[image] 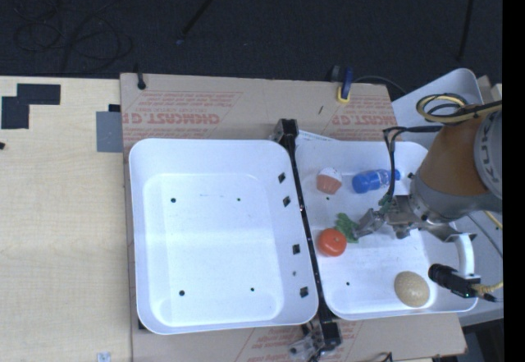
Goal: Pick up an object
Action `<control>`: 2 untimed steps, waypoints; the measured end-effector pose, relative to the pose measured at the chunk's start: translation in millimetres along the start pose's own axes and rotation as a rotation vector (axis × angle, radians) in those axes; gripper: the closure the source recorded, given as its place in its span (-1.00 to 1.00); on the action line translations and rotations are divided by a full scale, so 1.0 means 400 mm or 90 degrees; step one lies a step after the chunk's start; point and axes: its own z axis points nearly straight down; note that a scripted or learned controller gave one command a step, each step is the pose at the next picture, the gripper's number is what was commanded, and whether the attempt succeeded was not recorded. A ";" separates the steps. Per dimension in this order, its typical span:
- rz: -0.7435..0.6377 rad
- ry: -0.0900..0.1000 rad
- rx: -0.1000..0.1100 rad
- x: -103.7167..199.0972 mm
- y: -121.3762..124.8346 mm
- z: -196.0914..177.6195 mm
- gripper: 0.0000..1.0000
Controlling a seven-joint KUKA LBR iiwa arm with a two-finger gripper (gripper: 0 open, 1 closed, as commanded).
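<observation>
Tomato (332,242), red with a green leafy top, lies in the right bin (369,303) near the divider. Gripper (371,223) is low just beside its leaves, probably lining up a grasp; jaw state cannot be told. Blue bottle (371,181) and beige egg (412,288) lie apart.

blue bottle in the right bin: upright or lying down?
Lying down. The blue bottle rests on its side on the right bin floor, long axis running left-right, beside the gripper.
</observation>
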 end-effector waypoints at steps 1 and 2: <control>0.003 0.002 0.004 -0.002 -0.006 -0.024 1.00; -0.004 0.002 -0.008 0.234 0.142 -0.255 1.00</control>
